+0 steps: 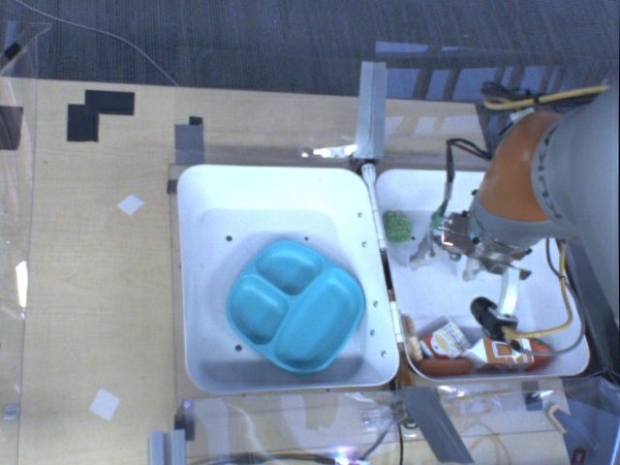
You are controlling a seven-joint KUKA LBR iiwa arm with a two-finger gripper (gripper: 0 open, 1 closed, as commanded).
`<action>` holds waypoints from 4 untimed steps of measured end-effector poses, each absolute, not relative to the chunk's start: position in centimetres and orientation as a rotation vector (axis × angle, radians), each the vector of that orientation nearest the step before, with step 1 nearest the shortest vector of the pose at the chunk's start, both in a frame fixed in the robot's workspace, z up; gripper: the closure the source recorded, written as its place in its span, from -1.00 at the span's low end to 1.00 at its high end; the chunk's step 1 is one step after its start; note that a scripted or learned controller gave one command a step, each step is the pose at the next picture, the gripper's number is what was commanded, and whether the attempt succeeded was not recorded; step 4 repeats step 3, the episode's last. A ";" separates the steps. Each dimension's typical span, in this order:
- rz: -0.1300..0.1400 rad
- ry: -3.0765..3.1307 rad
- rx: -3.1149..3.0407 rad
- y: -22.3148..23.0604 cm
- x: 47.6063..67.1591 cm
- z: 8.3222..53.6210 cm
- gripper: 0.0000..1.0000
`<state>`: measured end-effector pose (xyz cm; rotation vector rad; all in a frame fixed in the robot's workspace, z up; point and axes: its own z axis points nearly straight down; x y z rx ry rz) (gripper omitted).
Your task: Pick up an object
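Near edge of right bin [426, 298]: a cluster hard against the near wall: reddish-brown sausage [444, 364], white-and-yellow packet [451, 338] just behind it, orange packet [506, 356] toward the near right corner. All loose, nothing gripping them.
Left bin [208, 221]: blue divided plate [295, 304] sits flat, mid-floor, slightly toward the near edge.
Pincer [449, 249]: over the middle of the right bin, hanging from the grey arm [572, 168] entering from the right edge. Can't tell how far open it is; metal parts blur together. Nothing visibly held.
Green lump [396, 225]: far left corner area of the right bin, just beside the pincer, not touching it.
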<state>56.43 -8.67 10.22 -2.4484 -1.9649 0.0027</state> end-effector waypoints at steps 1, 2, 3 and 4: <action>0.000 -2.337 -2.099 -13.3 51.7 18.0 -1.00; -0.012 -2.246 -2.207 -15.8 49.1 8.8 -1.00; -0.009 -2.366 -2.084 -17.5 57.6 8.7 -1.00; -0.009 -2.366 -2.084 -17.5 57.6 8.7 -1.00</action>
